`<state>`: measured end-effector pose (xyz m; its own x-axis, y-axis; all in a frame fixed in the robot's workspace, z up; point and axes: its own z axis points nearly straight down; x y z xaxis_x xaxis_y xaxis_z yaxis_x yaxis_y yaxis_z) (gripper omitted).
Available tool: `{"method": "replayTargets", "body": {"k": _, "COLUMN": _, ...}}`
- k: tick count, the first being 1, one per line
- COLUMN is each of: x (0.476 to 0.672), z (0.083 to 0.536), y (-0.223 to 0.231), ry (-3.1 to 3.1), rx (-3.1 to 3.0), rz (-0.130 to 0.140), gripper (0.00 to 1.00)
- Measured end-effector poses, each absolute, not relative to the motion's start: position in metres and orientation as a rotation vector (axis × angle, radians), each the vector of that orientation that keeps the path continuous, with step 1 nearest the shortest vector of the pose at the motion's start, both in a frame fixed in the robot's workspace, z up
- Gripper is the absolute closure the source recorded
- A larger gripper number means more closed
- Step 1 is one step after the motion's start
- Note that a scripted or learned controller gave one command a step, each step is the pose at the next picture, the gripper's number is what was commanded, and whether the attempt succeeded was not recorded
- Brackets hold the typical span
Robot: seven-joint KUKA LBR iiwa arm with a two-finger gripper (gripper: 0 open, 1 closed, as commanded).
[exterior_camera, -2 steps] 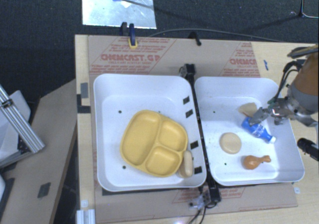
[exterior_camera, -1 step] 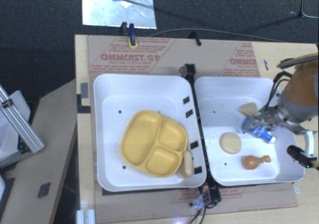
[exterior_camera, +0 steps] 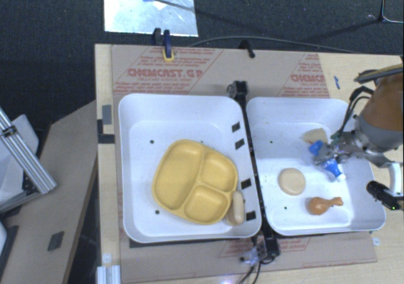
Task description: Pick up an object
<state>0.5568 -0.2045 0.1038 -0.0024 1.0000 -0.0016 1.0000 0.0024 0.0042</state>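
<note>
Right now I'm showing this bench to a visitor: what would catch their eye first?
Probably the yellow divided plate filling much of the left bin, with a small pale bun at its lower right edge. Next, the arm's gripper reaching into the right bin over something blue, near a round cookie and a brown drumstick.

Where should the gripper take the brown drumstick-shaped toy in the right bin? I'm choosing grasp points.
Probably the narrow neck of the drumstick toy, coming straight down. It lies flat, thin end toward the right, apart from the round tan disc, so fingers could close across that slim part.
</note>
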Motion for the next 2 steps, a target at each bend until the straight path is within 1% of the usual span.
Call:
{"method": "replayTargets", "body": {"k": 1, "x": 0.554, "z": 0.149, "y": -0.201, "ry": 2.223, "rx": 2.215, "rz": 0.003, "gripper": 1.0}}
{"method": "replayTargets", "body": {"k": 2, "x": 0.559, "z": 0.213, "y": -0.202, "ry": 2.221, "rx": 2.21, "rz": 0.006, "gripper": 1.0}}
